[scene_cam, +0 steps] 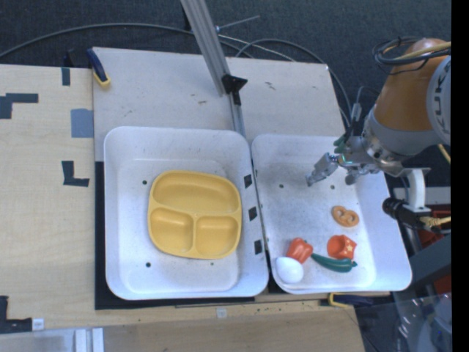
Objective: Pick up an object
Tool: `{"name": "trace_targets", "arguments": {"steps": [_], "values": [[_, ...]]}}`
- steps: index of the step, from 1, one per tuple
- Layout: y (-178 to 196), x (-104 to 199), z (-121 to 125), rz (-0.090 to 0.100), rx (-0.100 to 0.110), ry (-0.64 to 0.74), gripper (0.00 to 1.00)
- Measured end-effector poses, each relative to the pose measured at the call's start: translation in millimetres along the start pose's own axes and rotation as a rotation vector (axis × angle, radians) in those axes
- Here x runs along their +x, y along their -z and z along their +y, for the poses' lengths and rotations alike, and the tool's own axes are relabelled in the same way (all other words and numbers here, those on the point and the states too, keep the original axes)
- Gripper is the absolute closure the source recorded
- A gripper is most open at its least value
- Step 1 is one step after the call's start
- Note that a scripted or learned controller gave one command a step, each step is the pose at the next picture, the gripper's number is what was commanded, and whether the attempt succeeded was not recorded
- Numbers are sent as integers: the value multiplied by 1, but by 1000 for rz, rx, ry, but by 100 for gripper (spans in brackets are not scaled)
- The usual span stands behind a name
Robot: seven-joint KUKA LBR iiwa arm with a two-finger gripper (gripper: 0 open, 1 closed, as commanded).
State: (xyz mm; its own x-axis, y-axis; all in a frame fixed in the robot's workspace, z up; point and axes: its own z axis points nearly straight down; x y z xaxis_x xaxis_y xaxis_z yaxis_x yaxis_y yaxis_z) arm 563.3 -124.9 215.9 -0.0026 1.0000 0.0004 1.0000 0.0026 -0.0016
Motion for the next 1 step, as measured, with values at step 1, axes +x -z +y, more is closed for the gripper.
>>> {"name": "trace_targets", "arguments": {"steps": [1], "values": [[0, 0, 0, 0, 0, 0, 0]]}}
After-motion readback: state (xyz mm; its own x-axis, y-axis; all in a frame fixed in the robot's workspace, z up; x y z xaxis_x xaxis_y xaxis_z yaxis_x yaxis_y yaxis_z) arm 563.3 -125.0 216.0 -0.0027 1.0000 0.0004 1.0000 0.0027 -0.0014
